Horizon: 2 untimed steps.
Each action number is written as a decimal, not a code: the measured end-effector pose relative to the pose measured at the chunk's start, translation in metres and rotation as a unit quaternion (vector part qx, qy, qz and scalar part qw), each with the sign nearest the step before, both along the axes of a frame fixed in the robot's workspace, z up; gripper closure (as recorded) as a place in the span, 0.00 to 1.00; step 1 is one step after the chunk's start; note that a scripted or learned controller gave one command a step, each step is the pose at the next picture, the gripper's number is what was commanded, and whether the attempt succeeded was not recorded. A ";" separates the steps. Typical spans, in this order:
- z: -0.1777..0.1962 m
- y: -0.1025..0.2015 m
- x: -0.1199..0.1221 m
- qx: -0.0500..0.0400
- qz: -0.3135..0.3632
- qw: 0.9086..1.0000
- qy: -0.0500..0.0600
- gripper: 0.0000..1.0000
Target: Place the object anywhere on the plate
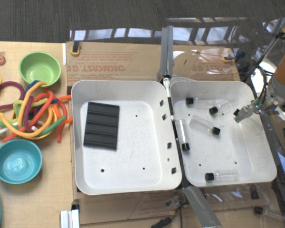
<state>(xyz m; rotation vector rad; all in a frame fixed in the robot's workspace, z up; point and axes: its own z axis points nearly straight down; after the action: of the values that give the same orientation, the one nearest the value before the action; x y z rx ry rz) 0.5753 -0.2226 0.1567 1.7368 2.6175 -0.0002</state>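
Gripper (pixel 247 111), grip state unclear, over right bin (pixel 256 175) among scattered clear vials (pixel 203 125); black plate (pixel 101 125) in left bin (pixel 128 184).

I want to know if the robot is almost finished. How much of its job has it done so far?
Nothing looks done yet. The black ridged rectangular plate in the left white bin has nothing on it. The clear plastic vials with black caps lie loose in the right white bin. The gripper is at that bin's right edge, with no vial seen between its fingers. Grabbing a vial and carrying it to the plate is left.
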 end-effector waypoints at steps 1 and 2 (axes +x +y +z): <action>0.001 0.003 -0.085 0.000 -0.003 1.000 0.001 1.00; -0.005 0.001 -0.097 0.001 0.059 0.998 0.001 1.00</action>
<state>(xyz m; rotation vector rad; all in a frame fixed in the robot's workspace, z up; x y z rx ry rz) 0.4779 -0.2219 0.1519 1.5793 2.7172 0.0002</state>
